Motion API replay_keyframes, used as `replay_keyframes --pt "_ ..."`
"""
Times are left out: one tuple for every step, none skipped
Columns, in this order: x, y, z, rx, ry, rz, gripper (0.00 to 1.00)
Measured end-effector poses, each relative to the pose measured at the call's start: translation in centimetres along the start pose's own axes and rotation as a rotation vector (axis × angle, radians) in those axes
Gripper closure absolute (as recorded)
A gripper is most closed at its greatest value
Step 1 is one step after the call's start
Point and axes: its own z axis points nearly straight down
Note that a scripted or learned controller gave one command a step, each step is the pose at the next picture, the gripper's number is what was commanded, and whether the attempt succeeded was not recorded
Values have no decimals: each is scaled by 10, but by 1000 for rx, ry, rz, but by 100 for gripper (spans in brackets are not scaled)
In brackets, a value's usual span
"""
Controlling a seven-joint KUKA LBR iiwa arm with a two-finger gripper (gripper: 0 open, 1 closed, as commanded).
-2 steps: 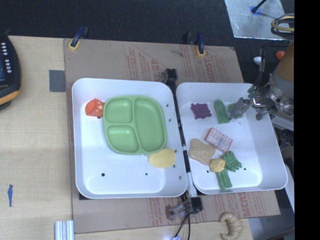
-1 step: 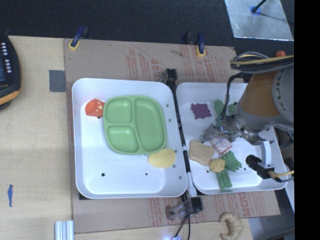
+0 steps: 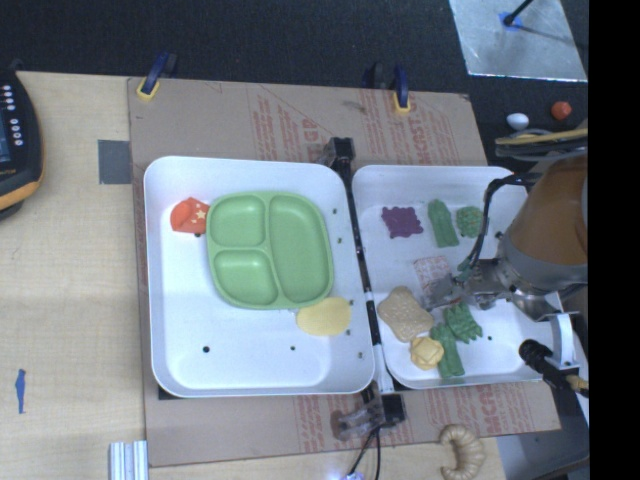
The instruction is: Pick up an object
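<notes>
The right bin (image 3: 420,174) holds a purple piece (image 3: 402,221), a long green piece (image 3: 441,222) and a knobbly green piece (image 3: 469,219) at its far end. Nearer lie a tan biscuit-like slab (image 3: 403,313), a small yellow lump (image 3: 426,351), a ridged green toy (image 3: 461,322) and a green strip (image 3: 447,358). My gripper (image 3: 452,290) is low in this bin. It sits just above the ridged green toy and right of the tan slab. The wrist hides its tips.
The left bin (image 3: 240,363) carries a green divided plate (image 3: 270,248), a red piece (image 3: 188,215) at its far left and a yellow lump (image 3: 324,317) by the plate's near corner. The arm's body (image 3: 548,230) covers the right bin's right side. A tan curled thing (image 3: 462,451) lies outside the bins.
</notes>
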Motion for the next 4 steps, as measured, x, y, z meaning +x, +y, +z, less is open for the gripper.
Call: replay_keyframes --pt "1 2 -11 -3 0 -5 100" --pt "1 2 -10 -3 0 -4 0" --pt "26 50 -1 -9 0 -8 0" --pt "24 48 -11 -5 0 -5 100"
